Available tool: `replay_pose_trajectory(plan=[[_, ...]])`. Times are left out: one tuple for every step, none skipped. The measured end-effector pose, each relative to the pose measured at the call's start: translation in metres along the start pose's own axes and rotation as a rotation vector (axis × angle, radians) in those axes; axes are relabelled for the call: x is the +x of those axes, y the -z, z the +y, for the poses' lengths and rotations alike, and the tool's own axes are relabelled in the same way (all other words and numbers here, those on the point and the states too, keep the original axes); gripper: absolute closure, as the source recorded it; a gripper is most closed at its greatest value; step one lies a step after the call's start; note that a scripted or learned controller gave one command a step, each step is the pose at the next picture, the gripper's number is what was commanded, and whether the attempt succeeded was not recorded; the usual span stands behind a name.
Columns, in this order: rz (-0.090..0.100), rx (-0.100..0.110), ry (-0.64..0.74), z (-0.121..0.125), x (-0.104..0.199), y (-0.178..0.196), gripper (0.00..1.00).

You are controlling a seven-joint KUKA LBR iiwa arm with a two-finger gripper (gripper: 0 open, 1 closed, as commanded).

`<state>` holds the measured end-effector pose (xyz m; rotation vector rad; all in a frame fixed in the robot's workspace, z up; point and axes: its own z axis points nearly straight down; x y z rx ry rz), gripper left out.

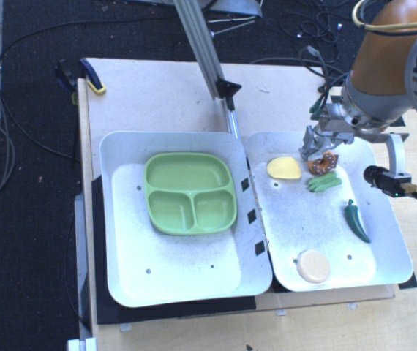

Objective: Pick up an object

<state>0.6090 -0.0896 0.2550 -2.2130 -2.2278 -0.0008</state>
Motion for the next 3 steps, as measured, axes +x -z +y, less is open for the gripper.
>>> replay_pose_trajectory(plan=[[0.000, 0.002, 0.000, -0.012, 0.046, -0.013, 1.00], [0.000, 0.003, 0.001, -0.027, 0.103, -0.025, 1.00], [-0.001, 0.000, -0.007, -0.041, 0.161, -0.027, 1.00]])
